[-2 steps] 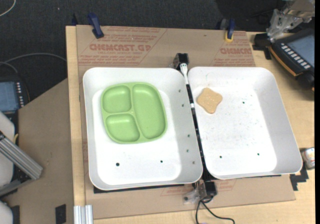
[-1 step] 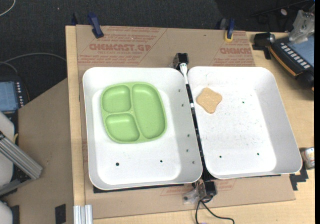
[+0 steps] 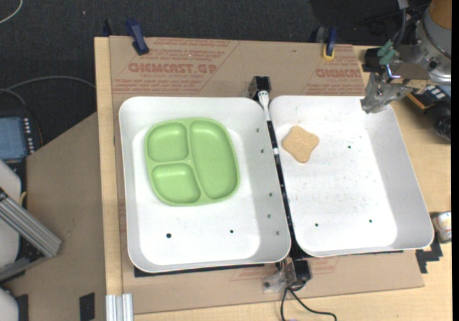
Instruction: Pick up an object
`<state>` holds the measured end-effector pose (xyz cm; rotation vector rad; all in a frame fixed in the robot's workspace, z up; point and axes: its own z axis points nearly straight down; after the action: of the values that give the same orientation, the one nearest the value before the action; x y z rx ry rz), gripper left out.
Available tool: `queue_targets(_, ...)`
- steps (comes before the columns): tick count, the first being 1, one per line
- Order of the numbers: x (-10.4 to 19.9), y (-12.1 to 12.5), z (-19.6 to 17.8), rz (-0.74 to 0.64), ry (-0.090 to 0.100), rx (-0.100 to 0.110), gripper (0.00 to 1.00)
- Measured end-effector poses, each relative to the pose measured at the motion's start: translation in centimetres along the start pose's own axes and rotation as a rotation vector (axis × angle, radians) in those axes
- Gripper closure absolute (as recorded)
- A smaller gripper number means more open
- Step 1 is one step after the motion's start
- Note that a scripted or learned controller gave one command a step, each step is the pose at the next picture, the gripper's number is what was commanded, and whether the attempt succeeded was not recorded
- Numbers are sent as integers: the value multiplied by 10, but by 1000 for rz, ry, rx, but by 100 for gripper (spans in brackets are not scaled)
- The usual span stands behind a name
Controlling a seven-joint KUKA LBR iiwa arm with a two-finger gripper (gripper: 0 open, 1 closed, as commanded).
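Camera view: a green three-compartment plate (image 3: 192, 162) lies in the left bin (image 3: 136, 190), and a tan, toast-shaped piece (image 3: 300, 143) lies near the right bin's (image 3: 401, 190) upper-left corner. Farther back, the gripper (image 3: 374, 102) hangs over that bin's far right rim, holding nothing, well right of the piece.

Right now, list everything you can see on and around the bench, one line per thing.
bins: two, white, shallow, side by side on the board
divided plate: one, light green, three compartments, lying in the left bin
tan object: one, tan, flat with lobed edges, upper left part of the right bin
board: one, brown with red lettering, under both bins
clamps: two, blue, on the board's far edge
cables: dark, at the near edge between the bins
gripper: one, grey metal, above the right bin's far right corner, apart from the tan object
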<state>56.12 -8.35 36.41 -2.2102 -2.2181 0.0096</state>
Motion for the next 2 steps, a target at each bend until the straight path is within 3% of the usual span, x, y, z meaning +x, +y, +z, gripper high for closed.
queue_targets(1, 12, -62, -63, 2, -3, -18, 100)
queue_targets(2, 51, -83, -19, -1, -1, -5, 100)
